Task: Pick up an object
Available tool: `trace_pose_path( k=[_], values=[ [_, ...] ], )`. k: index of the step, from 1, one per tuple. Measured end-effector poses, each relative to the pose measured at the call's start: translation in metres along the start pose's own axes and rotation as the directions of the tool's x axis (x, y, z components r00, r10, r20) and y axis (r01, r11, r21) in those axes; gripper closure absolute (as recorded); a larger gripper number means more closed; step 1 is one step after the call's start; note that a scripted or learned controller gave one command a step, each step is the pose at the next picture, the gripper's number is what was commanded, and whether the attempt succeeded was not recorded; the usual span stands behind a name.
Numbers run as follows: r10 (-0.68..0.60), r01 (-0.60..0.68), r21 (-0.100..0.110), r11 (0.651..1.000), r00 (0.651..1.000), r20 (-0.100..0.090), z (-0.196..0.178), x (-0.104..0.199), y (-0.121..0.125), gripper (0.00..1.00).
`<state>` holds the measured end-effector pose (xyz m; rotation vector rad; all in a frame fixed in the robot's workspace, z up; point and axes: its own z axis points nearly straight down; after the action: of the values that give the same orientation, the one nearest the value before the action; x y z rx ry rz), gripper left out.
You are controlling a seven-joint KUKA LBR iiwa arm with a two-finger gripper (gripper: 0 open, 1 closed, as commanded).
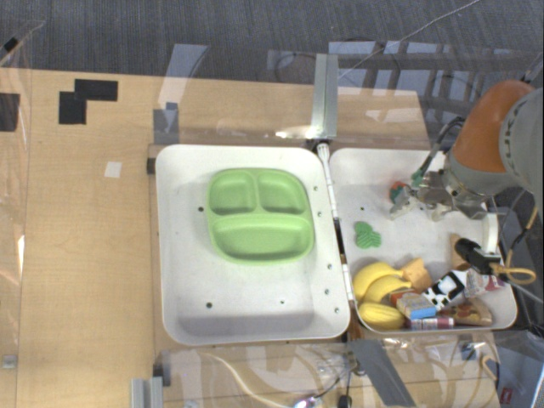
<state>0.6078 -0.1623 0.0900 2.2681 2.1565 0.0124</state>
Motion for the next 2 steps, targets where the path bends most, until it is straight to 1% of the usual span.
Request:
trace_pose_path(
  k=[1,2],
  values=[
    [0.100,-0.100,0.006,0.995,0.995,-0.002,0.003,0.036,0.062,0.00],
    [0.090,-0.090,-0.003,0.996,0.996,-0.002,-0.012,0.038,0.065,1.00]
  ],
)
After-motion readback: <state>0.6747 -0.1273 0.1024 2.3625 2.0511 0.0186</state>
